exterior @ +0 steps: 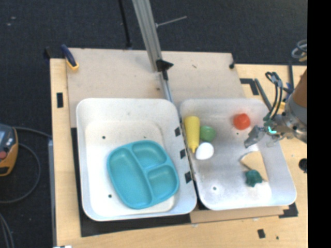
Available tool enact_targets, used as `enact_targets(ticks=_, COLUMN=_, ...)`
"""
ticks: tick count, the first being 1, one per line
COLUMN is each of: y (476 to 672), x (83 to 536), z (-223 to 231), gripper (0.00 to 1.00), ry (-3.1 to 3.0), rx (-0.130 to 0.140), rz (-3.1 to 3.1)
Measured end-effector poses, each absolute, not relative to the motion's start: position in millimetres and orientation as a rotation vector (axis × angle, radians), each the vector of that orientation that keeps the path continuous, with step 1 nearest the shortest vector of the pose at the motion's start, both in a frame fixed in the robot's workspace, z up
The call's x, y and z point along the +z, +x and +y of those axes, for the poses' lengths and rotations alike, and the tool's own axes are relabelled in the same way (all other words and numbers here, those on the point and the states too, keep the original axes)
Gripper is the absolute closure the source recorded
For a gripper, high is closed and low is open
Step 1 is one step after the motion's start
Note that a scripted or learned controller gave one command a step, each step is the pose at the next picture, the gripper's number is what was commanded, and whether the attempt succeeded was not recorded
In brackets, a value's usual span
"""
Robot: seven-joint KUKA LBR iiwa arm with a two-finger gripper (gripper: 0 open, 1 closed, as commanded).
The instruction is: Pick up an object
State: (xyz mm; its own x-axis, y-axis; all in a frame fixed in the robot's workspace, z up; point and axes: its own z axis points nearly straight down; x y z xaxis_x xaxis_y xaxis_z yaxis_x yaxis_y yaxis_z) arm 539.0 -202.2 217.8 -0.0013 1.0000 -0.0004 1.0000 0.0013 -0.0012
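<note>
I am seeing the dark green toy (253,177) lying nearest in the right white bin (282,190), at five o'clock. The gripper (258,137) is hovering over the bin's three o'clock edge; how far it is open I cannot tell. A round red ball (241,121) is sitting beyond, at one o'clock.

Small red object (241,121), perhaps round, lies in right bin (222,200).

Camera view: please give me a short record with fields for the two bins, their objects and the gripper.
left bin: turquoise divided plate
right bin: yellow bottle, green ball, white ball, orange-red object, dark green object
gripper: above right bin's right side, holding nothing visible
fingers: state unclear
</note>
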Motion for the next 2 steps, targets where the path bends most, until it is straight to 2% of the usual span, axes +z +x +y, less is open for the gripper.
enact_targets(ticks=1, y=539.6, x=218.8, z=-202.3, gripper=0.0, ry=-2.221, rx=0.0, rz=-2.224)
enact_targets(ticks=2, y=529.0, x=165.7, z=-202.9, gripper=0.0, ry=-2.22, rx=0.004, rz=-2.22)
